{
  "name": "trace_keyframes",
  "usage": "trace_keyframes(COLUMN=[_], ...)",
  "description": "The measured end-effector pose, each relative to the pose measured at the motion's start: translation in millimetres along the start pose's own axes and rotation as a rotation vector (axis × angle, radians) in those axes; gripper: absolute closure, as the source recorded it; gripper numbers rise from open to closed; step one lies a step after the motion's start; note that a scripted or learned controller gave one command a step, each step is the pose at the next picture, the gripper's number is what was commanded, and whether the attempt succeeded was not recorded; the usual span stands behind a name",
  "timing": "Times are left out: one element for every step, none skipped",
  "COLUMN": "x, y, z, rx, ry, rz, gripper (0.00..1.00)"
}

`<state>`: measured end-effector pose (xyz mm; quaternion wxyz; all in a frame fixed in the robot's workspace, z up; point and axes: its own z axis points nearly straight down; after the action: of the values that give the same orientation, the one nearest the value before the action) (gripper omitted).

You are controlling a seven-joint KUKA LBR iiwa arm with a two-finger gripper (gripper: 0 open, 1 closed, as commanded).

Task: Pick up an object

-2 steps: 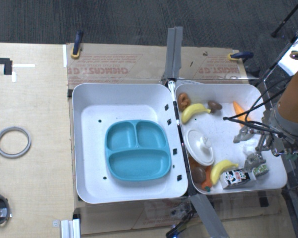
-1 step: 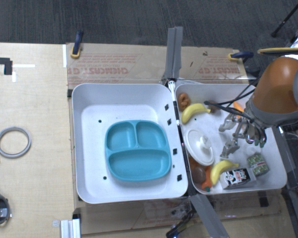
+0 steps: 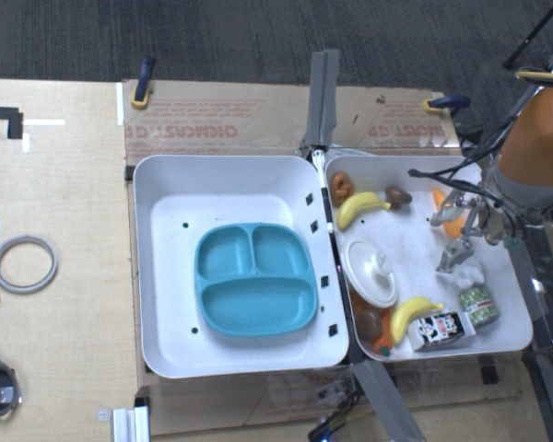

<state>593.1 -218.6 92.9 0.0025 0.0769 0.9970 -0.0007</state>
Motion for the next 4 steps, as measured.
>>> trace_keyframes(x=[-55.9, -57.7, -41.3, -12.1], y=[37.0, 38.2, 45.6, 83.8], z=[0.0, -11.0, -125.0, 0.1], rx=[0.000, 0.001, 0.000, -0.001], ry=[-0.001, -0.008, -0.001, 0.001], rz=[0.170, 0.167, 0.222, 0.190], gripper=[0.00, 1.00, 1.00, 1.00])
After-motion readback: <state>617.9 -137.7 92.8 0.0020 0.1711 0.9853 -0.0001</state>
